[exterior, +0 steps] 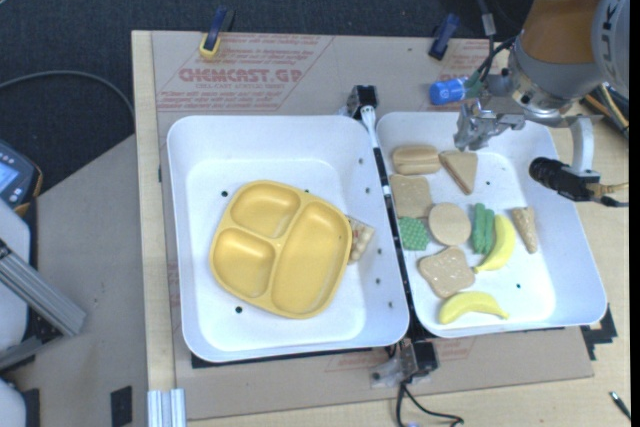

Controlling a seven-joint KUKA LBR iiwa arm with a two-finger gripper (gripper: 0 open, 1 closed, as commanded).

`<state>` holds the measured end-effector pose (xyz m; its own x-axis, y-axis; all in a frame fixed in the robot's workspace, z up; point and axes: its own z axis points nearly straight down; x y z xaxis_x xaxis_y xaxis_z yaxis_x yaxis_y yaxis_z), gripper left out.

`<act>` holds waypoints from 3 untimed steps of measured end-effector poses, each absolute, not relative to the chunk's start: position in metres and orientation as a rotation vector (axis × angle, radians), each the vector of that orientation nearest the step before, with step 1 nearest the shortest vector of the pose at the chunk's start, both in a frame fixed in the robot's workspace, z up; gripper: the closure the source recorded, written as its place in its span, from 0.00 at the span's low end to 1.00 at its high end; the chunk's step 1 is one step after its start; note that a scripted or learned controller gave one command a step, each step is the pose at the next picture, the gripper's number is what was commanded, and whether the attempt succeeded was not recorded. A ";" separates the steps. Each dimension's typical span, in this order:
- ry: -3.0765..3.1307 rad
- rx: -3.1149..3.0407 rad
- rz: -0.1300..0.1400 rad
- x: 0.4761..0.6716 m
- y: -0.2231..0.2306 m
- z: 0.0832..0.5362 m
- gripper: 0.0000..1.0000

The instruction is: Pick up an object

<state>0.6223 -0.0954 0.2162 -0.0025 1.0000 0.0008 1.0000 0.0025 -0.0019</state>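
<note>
My gripper (477,133) hangs over the far edge of the right bin (570,260), just above and behind a tan wedge slice (461,170). Nothing shows in its grasp. Spread through that bin are toy foods. A tan roll (416,159) and a square cracker (410,195) lie at the far left. A round biscuit (449,223), a green waffle piece (414,233), a green pod (483,228) and a pale cone (524,228) fill the middle. A toast slice (446,269) and two bananas (500,243) (472,307) lie nearer the front.
The left bin (200,165) holds a yellow divided plate (282,247) with a small tan piece (360,237) at its right rim. A blue object (447,92) lies on the bench behind the right bin. Clamps (213,33) (444,35) grip the board's far edge.
</note>
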 end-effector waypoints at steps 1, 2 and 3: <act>-2.226 -2.218 -0.003 0.625 -0.035 0.226 1.00; -2.230 -2.215 -0.006 0.635 0.028 0.230 1.00; -2.221 -2.218 0.003 0.623 0.038 0.225 1.00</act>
